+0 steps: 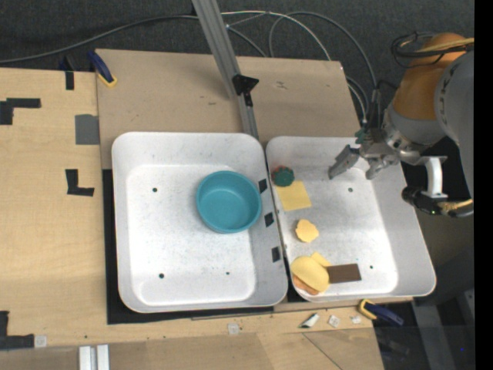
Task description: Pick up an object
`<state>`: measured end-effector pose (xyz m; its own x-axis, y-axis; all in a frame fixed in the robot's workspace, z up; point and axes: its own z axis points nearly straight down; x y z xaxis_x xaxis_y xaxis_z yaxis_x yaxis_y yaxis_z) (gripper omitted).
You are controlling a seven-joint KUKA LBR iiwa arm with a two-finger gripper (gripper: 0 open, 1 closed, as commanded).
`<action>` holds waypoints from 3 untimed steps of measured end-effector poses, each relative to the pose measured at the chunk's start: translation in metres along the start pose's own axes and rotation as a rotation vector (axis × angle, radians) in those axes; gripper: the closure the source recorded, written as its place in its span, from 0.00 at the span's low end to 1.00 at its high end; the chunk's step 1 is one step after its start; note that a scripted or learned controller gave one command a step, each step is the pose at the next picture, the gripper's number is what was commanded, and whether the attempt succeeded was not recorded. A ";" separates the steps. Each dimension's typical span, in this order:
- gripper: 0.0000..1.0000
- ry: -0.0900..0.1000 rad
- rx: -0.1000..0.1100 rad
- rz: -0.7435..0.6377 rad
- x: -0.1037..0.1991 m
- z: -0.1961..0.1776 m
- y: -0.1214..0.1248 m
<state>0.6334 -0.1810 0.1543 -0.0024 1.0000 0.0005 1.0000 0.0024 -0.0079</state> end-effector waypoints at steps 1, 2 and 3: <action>0.00 -0.001 0.000 0.001 -0.008 0.061 -0.002; 0.00 -0.002 -0.005 0.000 -0.007 0.066 -0.002; 1.00 -0.002 -0.005 -0.001 -0.007 0.056 -0.002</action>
